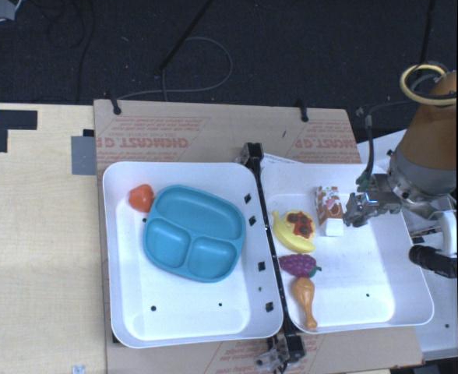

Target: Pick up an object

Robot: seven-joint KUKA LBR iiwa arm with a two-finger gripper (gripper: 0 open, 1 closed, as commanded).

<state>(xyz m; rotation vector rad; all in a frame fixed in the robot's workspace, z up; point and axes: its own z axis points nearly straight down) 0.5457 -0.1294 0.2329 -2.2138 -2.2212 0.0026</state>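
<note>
One white block (334, 227) lies just beside gripper (354, 212).

Tray (194, 232) in left bin (128, 318)

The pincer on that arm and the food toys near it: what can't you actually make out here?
- Pincer, camera view: too small and dark to judge open or shut.
- Packet printing: blurred.
- Topping on the banana: too small to identify.
- Arm: cut off by the right edge.

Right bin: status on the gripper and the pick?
Gripper low over right bin, nothing seen in it. Nearest: small white block, red-and-white carton. Yellow banana beyond, apart.
</note>
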